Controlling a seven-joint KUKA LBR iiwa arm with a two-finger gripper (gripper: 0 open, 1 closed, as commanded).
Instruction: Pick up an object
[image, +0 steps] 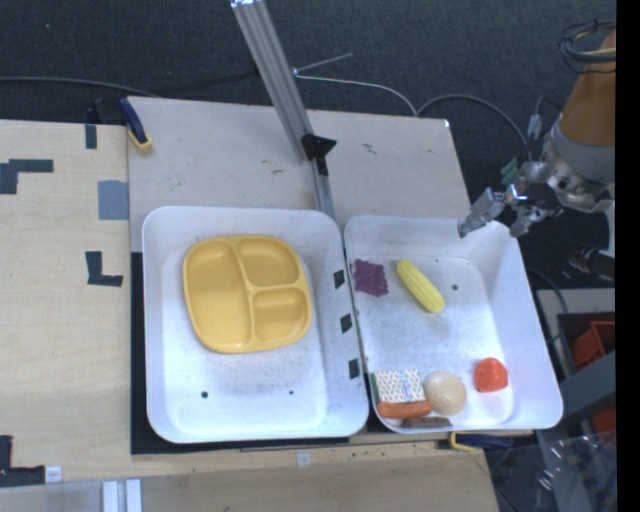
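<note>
arm: grey with an orange band, reaching in from the right, its wrist over the upper right corner of the right bin.
gripper: hangs above that bin's far right rim; too small and blurred to say how its fingers stand, cannot tell, and nothing shows between them.
right bin: purple grape bunch and yellow corn cob near the far end, just apart; along the near edge a checkered wafer, an orange carrot, a cream ball, an orange-red piece.
left bin: yellow three-compartment plate.
writing: none readable.
</note>
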